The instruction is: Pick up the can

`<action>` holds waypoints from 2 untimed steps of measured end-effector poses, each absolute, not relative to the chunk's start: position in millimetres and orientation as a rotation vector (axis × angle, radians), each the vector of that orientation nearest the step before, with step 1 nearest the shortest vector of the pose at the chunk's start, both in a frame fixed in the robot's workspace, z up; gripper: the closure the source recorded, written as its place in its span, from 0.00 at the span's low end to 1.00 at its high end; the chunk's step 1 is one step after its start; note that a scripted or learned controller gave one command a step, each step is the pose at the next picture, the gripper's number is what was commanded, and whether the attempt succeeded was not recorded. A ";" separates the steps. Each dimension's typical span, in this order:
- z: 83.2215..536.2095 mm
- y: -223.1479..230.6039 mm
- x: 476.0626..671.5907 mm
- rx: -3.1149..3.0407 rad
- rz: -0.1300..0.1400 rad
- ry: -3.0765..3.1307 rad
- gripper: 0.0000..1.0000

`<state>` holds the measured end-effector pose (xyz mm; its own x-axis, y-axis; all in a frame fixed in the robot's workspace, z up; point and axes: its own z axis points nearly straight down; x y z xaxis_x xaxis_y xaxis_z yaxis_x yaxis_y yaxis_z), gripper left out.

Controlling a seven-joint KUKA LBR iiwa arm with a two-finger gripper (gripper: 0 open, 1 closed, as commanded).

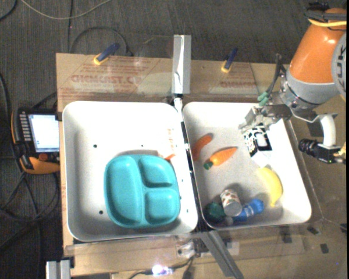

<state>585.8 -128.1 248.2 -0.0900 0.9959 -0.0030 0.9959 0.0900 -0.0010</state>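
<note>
1. Far left, off the bench, a handheld pendant with a lit screen lies on the floor, just beside the left bin.
2. In the left bin, a turquoise divided plate rests toward the near right corner.
3. In the right bin, a small orange carrot lies near the dividing wall, and a larger carrot with a green end lies just to its right.
4. The can lies tipped near the right bin's front edge, touching a dark green item on its left and a blue object on its right.
5. A yellow banana lies near the bin's right wall.
6. The gripper hangs over the bin's far right part, well apart from the can; whether its claw is spread or pressed together cannot be told.
</note>
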 end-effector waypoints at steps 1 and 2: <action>301.3 -62.2 616.6 2.244 -0.004 2.199 1.00; 392.5 -112.1 640.6 2.255 -0.006 2.184 1.00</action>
<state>640.6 -112.1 392.5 0.0323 0.9995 -0.0042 0.9995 -0.0323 -0.0010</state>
